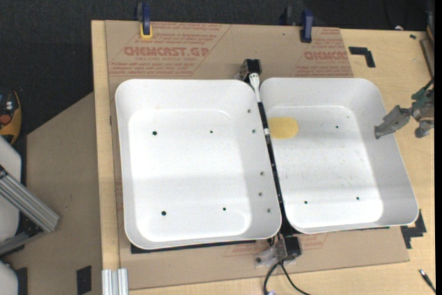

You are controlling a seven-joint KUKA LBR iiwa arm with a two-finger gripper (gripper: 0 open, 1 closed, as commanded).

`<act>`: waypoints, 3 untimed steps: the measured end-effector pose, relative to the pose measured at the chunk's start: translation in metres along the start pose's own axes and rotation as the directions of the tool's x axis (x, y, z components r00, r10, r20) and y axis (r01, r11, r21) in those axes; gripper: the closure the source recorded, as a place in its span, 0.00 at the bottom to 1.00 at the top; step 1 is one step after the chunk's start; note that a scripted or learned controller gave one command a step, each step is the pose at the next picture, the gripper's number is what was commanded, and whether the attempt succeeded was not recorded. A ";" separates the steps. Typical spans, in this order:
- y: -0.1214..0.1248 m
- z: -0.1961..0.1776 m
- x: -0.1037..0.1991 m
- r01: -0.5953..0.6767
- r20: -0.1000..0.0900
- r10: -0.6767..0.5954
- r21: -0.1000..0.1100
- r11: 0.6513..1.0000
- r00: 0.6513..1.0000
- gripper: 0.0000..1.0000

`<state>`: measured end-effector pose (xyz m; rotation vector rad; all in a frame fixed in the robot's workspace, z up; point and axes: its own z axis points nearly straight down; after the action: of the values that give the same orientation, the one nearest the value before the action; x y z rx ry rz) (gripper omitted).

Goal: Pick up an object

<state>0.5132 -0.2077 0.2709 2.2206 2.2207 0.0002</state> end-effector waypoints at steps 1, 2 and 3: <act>-0.013 -0.133 0.069 0.009 0.002 -0.009 -0.017 1.000 1.000 0.00; -0.014 -0.135 0.066 0.002 0.002 -0.002 -0.006 1.000 1.000 1.00; 0.021 -0.040 0.119 0.006 -0.004 -0.006 0.009 1.000 1.000 1.00</act>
<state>0.5343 -0.0887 0.3113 2.2202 2.2342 -0.0061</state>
